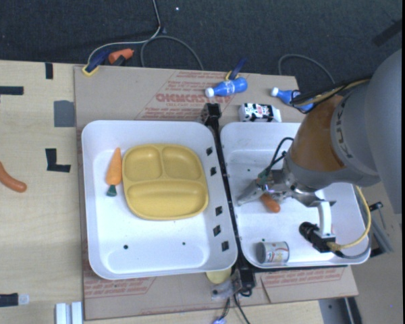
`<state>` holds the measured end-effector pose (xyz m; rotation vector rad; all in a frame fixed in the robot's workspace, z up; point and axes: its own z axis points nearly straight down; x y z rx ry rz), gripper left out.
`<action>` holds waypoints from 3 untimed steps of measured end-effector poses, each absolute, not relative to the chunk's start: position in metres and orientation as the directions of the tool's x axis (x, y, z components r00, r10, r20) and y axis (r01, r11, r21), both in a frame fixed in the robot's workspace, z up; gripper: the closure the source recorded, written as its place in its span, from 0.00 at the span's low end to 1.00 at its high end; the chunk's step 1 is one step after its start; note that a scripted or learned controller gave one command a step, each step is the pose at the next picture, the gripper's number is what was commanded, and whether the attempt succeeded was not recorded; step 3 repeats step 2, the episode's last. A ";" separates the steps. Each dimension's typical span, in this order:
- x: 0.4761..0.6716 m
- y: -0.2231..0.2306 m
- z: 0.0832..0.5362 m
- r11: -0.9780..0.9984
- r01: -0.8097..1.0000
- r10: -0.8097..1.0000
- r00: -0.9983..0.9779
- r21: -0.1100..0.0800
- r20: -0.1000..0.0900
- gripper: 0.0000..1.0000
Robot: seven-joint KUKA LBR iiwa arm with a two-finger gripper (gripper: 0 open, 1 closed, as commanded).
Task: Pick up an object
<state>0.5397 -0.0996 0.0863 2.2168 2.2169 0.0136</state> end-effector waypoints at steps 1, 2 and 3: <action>0.538 -0.102 0.097 0.000 1.000 1.000 0.000 0.009 -0.004 1.00; 0.549 -0.022 0.188 0.007 1.000 1.000 -0.007 0.004 0.001 1.00; 0.549 -0.022 0.188 0.007 1.000 1.000 -0.007 0.004 0.001 1.00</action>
